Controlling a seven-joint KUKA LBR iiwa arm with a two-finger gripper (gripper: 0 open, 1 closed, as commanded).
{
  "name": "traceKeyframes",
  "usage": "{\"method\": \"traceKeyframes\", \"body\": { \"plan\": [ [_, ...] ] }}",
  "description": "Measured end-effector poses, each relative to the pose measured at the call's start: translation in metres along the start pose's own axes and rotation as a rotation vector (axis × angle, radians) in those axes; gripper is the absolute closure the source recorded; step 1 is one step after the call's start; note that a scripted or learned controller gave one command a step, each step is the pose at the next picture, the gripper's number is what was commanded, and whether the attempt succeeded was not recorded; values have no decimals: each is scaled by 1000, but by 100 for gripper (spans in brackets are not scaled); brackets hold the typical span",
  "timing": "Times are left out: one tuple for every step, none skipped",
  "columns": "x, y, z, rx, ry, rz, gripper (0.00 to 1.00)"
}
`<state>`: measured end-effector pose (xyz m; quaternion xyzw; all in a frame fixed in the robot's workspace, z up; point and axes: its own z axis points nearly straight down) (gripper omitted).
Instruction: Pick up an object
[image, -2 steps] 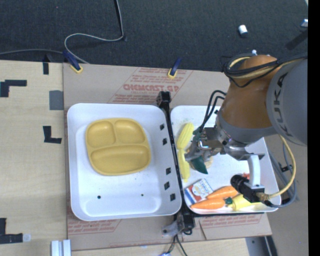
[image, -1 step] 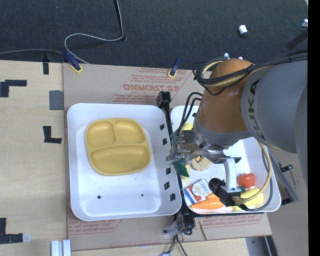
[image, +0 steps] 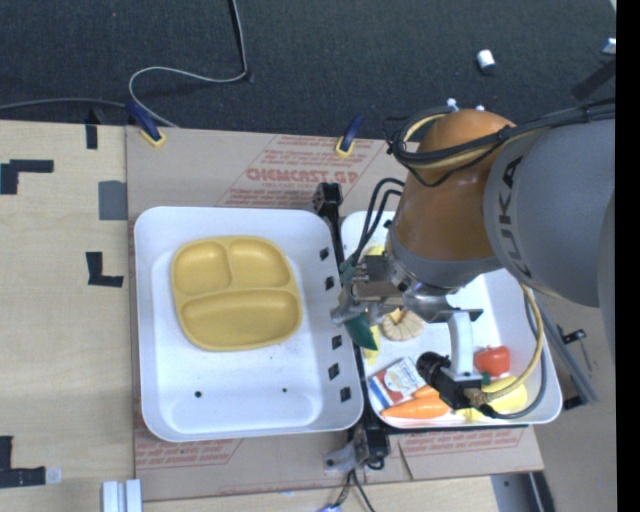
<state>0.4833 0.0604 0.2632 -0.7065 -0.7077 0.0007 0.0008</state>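
A cardboard-covered counter (image: 300, 170) against dark carpet (image: 330, 50) carries two white bins. The gripper (image: 362, 318) hangs over the right bin (image: 545, 400) beside a carrot (image: 412, 408); its grip cannot be told.

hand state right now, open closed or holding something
hand: low over the right bin's left edge, beside a green object; whether it is open, closed or holding anything cannot be told from this view.
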Motion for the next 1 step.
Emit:
{"method": "traceKeyframes", "body": {
  "plan": [
    [-50,1,-5,-2,-1,1,100]
  ]
}}
